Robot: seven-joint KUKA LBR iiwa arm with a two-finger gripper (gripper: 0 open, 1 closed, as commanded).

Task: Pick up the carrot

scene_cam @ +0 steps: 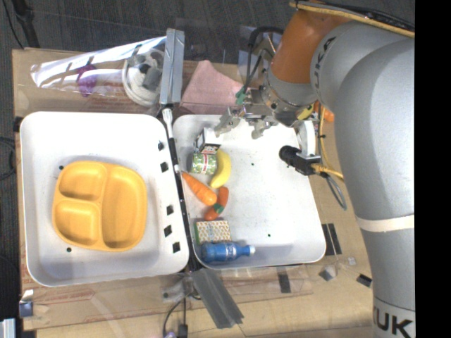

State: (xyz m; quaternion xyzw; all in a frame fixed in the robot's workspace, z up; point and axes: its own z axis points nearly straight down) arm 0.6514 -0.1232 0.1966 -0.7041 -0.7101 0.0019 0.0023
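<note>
Wooden bench [338, 217], two white bins [91, 129]

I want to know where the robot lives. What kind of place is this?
Probably a robot lab, not a kitchen. A big grey arm reaches over a bench with two white bins. One holds toy-like food, such as a carrot and banana; the other holds a yellow tray.

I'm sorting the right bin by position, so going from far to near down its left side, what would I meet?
Green can → carrot → patterned sponge → blue bottle.
</note>
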